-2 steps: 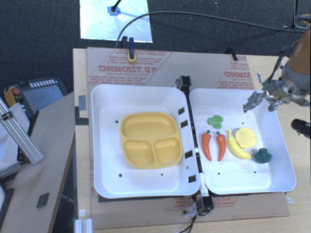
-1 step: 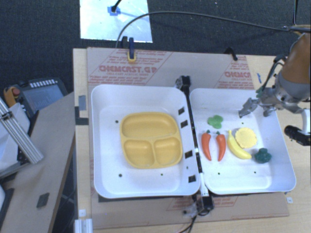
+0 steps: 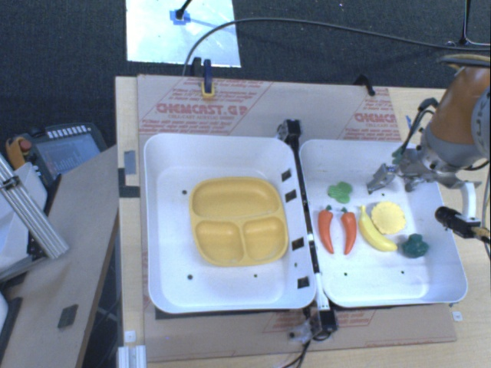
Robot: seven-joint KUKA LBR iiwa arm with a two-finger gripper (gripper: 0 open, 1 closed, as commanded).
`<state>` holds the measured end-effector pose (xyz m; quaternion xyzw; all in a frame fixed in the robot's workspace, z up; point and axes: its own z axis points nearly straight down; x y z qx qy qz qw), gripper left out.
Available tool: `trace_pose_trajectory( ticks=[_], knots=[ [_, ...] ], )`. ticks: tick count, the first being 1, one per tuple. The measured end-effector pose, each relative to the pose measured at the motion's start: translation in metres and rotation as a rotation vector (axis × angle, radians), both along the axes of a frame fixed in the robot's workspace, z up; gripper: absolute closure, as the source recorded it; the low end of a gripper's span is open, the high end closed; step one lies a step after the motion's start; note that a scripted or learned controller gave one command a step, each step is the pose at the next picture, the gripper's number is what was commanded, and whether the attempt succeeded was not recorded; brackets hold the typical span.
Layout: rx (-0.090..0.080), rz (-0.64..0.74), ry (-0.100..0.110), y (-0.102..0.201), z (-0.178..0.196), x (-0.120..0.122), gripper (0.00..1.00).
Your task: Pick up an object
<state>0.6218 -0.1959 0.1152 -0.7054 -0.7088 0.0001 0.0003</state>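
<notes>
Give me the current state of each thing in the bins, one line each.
Yellow tray: flat in the left bin, nothing in its compartments.
Two carrots: lying side by side in the right bin.
Banana: lying against the yellow round piece.
Light green piece: loose, above the carrots.
Dark green piece: loose, by the banana's tip.
Pincer: above the right bin, nothing visibly held.

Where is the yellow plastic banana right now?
The yellow plastic banana lies in the right white bin, curving beside the round yellow toy, between the red chilli pepper and the dark green broccoli piece.
</notes>
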Motion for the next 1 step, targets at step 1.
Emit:
trace_pose_trajectory(
  ticks=[1],
  knots=[
    [-0.002, 0.001, -0.006, -0.0005, 0.0134, 0.0016, 1.00]
  ],
)
